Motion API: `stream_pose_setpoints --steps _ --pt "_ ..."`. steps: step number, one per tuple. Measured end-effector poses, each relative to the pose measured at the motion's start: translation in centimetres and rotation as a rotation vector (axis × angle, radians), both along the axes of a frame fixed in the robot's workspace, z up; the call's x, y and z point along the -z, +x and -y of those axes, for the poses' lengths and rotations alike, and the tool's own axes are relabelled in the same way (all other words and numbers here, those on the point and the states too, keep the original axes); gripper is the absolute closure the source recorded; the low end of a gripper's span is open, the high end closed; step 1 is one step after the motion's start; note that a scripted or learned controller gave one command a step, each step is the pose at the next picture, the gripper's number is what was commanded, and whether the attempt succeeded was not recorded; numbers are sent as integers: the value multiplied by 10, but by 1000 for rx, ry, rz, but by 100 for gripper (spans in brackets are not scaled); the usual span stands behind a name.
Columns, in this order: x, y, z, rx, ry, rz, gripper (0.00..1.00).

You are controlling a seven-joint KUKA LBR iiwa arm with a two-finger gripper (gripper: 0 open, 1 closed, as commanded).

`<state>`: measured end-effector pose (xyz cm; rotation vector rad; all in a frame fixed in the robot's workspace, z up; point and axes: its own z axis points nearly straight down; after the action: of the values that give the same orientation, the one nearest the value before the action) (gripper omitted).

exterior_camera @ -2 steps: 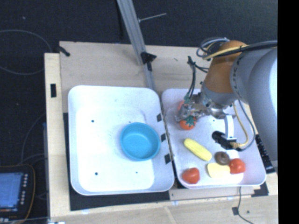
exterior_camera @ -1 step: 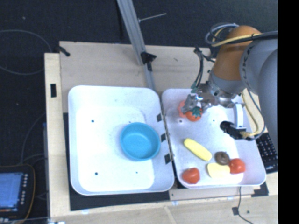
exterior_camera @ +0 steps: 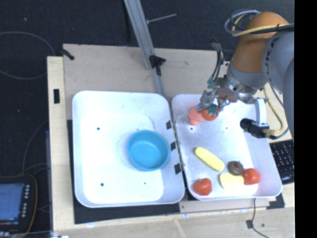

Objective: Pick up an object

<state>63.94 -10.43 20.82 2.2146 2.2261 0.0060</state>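
A pale wooden bench (exterior_camera: 109, 68) on dark floor bears 2 white bins. The left bin (exterior_camera: 99, 113) holds a blue bowl (exterior_camera: 147, 149). In the right bin (exterior_camera: 230, 133), the gripper (exterior_camera: 210, 109) pinches a small red-orange object (exterior_camera: 209, 114) at the far end, touching a pink piece (exterior_camera: 194, 116).

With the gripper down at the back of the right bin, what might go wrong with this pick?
The gripper sits over a red-orange piece touching a pink one, so it may nudge or drag the neighbour. Both lie near the right bin's back wall, which could block a finger. Whether the piece sits between the fingers cannot be told, so a lift may come up empty.
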Motion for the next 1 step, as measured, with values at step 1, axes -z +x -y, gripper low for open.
stream_pose_setpoints --steps 1 --pt "-49 8 -3 -1 0 1 100"
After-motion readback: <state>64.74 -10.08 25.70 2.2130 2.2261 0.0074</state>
